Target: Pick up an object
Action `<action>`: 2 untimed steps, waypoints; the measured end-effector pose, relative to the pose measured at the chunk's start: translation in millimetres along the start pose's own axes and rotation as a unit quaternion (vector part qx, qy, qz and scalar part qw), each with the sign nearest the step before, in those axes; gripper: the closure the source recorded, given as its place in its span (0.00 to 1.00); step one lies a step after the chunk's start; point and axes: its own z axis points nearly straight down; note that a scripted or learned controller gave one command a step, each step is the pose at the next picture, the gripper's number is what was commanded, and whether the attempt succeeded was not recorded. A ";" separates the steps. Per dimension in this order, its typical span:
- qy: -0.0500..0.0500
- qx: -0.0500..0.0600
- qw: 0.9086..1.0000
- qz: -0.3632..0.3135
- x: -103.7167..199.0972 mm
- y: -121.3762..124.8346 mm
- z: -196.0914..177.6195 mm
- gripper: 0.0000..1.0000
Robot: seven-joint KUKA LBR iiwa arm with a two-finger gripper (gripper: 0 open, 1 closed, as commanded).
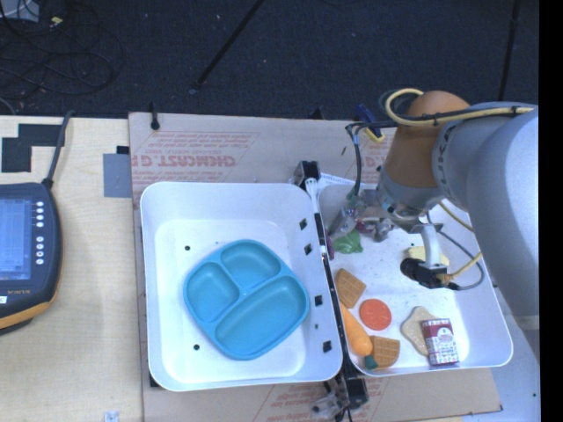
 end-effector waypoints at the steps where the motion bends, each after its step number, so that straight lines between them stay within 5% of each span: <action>1: 0.000 0.000 1.000 0.002 6.3 -1.3 -15.2 0.00; 2: 0.001 0.003 1.000 0.003 4.7 -2.1 -22.4 1.00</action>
